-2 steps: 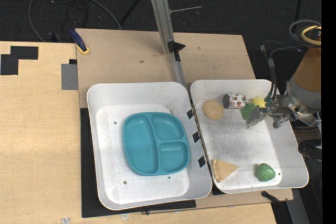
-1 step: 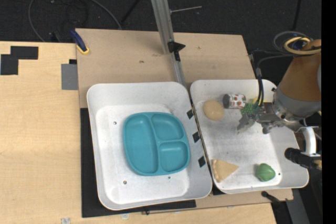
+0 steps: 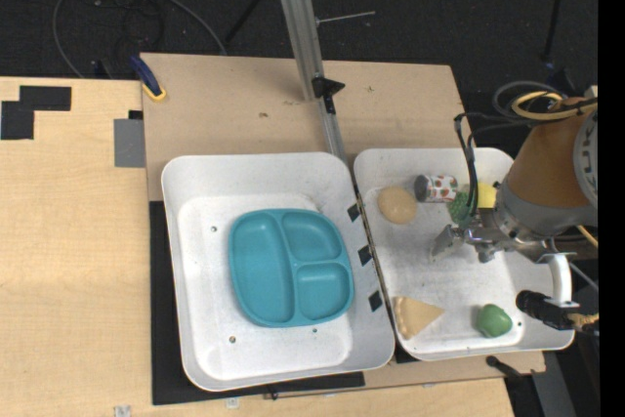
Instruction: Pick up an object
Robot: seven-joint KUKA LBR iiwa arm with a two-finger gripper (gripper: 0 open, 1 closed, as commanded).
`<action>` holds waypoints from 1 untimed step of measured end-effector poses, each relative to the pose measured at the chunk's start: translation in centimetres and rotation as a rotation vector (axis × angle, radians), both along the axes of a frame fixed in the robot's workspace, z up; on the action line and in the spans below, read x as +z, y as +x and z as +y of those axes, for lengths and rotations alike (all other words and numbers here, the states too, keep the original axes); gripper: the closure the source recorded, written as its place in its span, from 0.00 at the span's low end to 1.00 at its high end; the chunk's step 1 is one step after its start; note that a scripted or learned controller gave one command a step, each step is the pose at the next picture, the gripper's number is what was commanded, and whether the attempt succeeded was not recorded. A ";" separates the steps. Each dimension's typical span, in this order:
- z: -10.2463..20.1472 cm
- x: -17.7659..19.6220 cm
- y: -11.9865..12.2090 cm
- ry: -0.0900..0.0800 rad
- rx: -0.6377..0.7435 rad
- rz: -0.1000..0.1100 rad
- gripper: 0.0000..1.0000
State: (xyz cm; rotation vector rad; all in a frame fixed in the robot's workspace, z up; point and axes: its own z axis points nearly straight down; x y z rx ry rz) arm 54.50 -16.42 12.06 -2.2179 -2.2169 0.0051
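The pincer (image 3: 467,239) hangs low in the right bin (image 3: 439,322); I cannot tell how it is set. A tan ball (image 3: 397,205) lies at its ten o'clock, a green ball (image 3: 494,319) at five. The blue tray (image 3: 290,266) sits in the left bin (image 3: 195,308).

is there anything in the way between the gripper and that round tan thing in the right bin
Nothing visible does. The gripper hangs over the right bin, and bare bin floor lies between it and the round tan object. The small can lies off that line, toward the bin's far side.
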 end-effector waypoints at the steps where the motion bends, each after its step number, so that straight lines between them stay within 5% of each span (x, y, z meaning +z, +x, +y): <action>1: -0.1 -2.6 0.3 0.000 0.000 -0.007 0.00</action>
